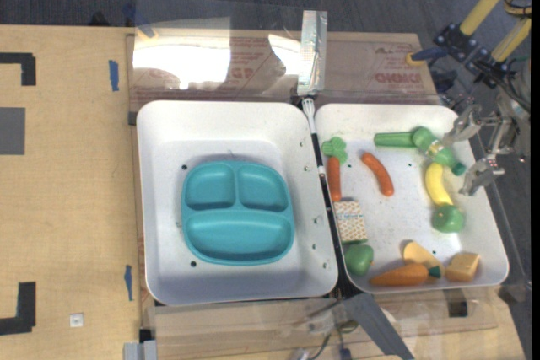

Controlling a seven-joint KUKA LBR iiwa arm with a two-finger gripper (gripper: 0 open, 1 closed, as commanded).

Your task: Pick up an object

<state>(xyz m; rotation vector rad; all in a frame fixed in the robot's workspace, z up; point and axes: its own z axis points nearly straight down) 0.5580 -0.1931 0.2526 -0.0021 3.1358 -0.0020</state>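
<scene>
The right bin (pixel 485 219) holds several toy foods. A yellow banana (pixel 437 184) lies near its right wall, with a green round piece (pixel 449 220) just below it and a green cucumber (pixel 403 138) above it. My gripper (pixel 471 153) hangs over the bin's right edge, just right of the banana. It is open, with nothing between its two grey fingers (pixel 461 128).
The right bin also holds an orange sausage (pixel 378 173), a carrot with a green top (pixel 334 168), a small patterned box (pixel 349 220), a green pepper (pixel 359 257), a second carrot (pixel 403 275) and a tan bread piece (pixel 463 265). A teal divided plate (pixel 239 212) lies in the left bin (pixel 160 181).
</scene>
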